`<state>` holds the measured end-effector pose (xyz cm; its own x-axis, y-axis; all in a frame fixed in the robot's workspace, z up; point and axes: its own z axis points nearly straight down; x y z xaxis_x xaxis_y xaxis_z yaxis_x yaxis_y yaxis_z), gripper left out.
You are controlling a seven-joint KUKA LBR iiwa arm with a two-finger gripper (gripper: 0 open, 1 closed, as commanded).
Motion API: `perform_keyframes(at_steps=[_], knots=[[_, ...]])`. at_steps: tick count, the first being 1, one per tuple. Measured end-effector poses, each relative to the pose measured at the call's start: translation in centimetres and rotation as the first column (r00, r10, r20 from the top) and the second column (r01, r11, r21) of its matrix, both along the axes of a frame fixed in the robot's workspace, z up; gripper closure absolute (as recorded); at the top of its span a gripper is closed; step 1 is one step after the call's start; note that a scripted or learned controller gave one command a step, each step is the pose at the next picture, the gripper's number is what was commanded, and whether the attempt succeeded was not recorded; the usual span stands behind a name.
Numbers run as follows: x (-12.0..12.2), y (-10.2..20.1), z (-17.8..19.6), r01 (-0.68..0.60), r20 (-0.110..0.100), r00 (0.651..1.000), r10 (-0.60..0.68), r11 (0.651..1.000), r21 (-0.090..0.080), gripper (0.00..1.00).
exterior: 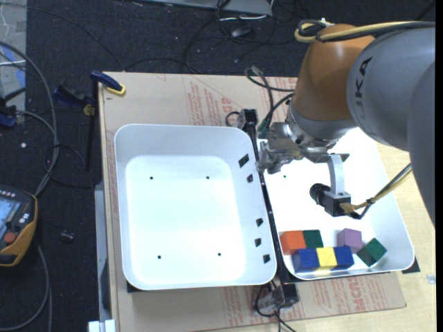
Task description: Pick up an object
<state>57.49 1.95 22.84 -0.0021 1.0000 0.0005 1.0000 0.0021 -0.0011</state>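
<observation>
The grey arm (pixel 387 75) with its orange band (pixel 329 68) reaches in from the right and hangs over the far part of the right bin (pixel 398 216), close to the wall that this bin shares with the left bin (pixel 131 206). The claw (pixel 277 159) sits below the wrist near that dividing wall, over the far left corner of the right bin; whether it is spread or pressed together cannot be told from this angle, and nothing can be made out between its tips. A small black camera-like fitting on a grey bracket (pixel 332 198) hangs from the wrist over the middle of the right bin. The things to pick lie together along the near edge of the right bin, well apart from the claw: an orange block (pixel 292 241) at the left with a dark green block (pixel 313 238) just beside it, and in front of them a row of a blue block (pixel 305 259), a yellow block (pixel 326 257) and a second blue block (pixel 343 256), touching side by side. Toward the near right corner sit a purple block (pixel 351 238) and another green block (pixel 372 252), tilted. The left bin shows its white floor with four small dark dots. Both bins rest on the pale bench (pixel 180 92), with a blue and yellow clamp (pixel 107 83) at its far left corner.
</observation>
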Motion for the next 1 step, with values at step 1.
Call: perform_keyframes(at_steps=[1], knots=[[-2.96, 4.05, -0.28, 0.0, 0.0, 1.0, 0.0, 1.0, 0.0, 1.0]])
